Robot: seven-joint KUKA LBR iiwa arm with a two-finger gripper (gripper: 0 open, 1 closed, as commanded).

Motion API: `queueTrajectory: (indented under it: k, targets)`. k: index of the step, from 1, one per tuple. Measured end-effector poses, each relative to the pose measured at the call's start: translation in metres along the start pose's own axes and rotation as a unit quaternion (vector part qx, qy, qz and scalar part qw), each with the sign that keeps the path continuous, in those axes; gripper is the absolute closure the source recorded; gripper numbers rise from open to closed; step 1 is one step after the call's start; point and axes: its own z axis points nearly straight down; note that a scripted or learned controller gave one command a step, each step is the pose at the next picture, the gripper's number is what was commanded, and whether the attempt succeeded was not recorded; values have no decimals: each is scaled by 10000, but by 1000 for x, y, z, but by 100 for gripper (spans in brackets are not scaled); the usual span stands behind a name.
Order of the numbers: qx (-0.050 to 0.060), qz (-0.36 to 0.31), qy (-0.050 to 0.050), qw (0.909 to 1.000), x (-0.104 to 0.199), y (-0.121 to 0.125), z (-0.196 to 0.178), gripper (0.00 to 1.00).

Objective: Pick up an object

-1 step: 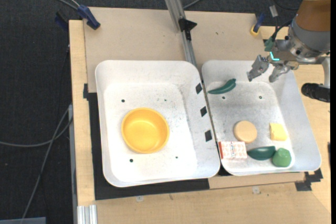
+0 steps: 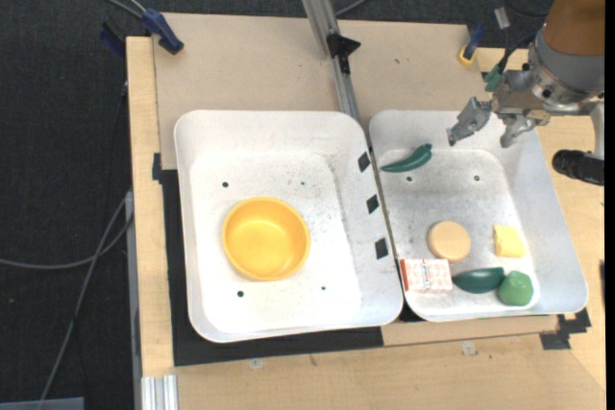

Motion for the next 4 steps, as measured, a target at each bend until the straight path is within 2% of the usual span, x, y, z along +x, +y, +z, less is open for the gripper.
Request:
queueTrajectory:
  k: [1,2,3,4]
  targets:
    - [40,-13,2,10000,9,6,52,0]
    - [36,5,0,10000,3,7,114,0]
    - [50,5,7,10000,4,6,161,0]
    - [4,6,10,10000,5,9,144,100]
